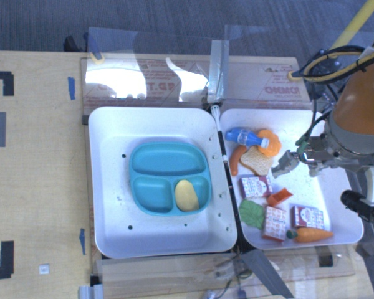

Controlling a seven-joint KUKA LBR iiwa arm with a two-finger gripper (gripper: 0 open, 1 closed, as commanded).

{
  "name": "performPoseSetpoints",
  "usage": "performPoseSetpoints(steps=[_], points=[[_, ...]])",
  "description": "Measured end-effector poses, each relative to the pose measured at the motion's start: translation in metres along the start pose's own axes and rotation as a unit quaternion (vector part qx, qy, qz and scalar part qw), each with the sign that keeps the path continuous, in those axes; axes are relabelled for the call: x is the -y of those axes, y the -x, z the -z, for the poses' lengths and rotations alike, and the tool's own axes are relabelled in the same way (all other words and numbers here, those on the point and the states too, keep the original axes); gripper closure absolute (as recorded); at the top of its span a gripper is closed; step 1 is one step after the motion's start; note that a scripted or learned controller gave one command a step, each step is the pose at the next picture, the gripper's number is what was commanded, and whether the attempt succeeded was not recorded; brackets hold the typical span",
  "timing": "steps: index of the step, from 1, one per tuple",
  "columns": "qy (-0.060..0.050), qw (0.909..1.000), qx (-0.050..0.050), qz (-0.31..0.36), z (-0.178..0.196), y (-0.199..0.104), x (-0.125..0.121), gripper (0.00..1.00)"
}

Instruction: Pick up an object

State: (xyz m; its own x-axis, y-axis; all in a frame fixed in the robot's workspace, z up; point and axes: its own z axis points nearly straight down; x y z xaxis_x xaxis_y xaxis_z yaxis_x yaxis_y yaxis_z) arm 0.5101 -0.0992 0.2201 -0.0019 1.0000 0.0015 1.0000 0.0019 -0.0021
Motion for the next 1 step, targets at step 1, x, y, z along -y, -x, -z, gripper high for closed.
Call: performPoseSetpoints(steps=[1], points=[[0.009,0.9997,0.002,-0.023,-0.1196,0.0273,0.0052,0.00]])
